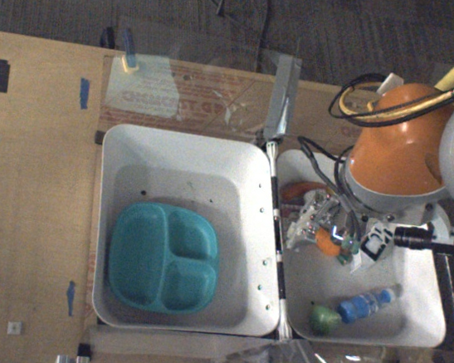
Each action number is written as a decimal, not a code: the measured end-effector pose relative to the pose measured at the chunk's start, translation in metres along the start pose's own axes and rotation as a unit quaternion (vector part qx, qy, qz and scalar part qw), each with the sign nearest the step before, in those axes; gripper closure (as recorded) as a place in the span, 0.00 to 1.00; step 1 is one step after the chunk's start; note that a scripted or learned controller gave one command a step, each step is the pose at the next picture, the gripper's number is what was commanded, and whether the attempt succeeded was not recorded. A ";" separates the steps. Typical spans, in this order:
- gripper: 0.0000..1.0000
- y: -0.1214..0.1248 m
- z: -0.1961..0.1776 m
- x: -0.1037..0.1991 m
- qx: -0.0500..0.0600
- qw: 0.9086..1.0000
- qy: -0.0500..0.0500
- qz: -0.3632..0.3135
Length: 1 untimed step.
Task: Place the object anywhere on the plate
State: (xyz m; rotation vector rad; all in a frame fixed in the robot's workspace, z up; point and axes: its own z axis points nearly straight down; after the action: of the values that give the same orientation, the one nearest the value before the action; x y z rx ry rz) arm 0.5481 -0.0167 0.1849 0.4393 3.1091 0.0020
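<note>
Plate first: the teal plastic plate with three compartments (164,257) lies flat on the floor of the left white bin (130,154), with nothing on it, so the placing is not yet done. My hand (325,232) is down in the right white bin (434,319), near its upper left part and close to the wall the two bins share, and an orange rounded object (329,244) sits right beneath it, with another orange piece (299,192) showing just above. Whether my fingers are spread or pinched on that orange thing I cannot tell; the metal parts and cables of my own wrist crowd the spot. Further down the same bin lie a small blue plastic bottle with a clear body (364,306) and, just beside it, a green rounded object (325,319), both well apart from my hand. I judge this to be the grasping step, at the pick and before any carry. What comes next calls for a sure grip, a lift high enough to clear the shared wall, a move to the left over the plate, and a release into any compartment.
</note>
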 end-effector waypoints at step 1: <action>1.00 0.078 -0.026 0.007 -0.001 0.990 -0.003 -0.142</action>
State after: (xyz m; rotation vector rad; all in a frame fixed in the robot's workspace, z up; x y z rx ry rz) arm 0.5631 0.0602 0.2113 -0.0082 3.1337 0.0040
